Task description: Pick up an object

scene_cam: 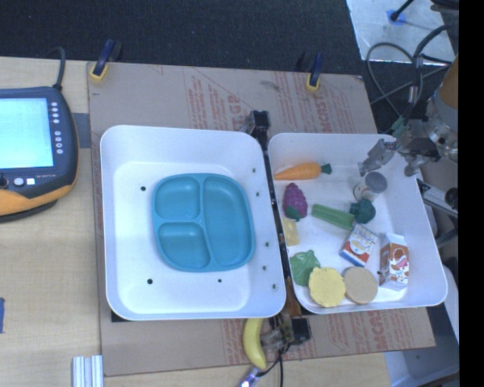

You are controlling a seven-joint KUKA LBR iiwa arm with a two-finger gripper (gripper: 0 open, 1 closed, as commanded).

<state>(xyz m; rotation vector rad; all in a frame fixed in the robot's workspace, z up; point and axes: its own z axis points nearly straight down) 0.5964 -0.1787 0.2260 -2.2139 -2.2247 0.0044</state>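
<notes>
— Hovering over the upper right of the right shallow white plastic bin (432, 216), the grey two-finger gripper (377, 165) points toward the left, its fingers spread apart with nothing between them.

— And the arm?

— It reaches in from the right edge, level with the bin's top wall, wrist low, gripper tip over the bin floor just above a small grey round cup-like piece (375, 182).

— What lies nearest?

— That grey piece just beneath; left of it, one orange toy carrot with a green top (300, 170). Below, one green toy with a long handle and dark round head (344, 214), and one purple toy grape cluster (294, 201).

— Further down?

— Two small red-and-white cartons (360, 245), side by side, the right one (394, 263) near the wall. One green leafy toy (304, 264), one yellow scalloped disc (327, 287) touching one tan round disc (360, 285). One small pale yellow block (290, 232) by the left wall.

— The other bin?

— The left white bin (129, 297) bears one blue three-compartment plastic plate (202, 221). Outside, one yellow banana (254, 343) lies on the brown cardboard sheet (177, 95) below the bins, and one tablet-like screen in an orange-edged case (24, 147) rests far left.
</notes>
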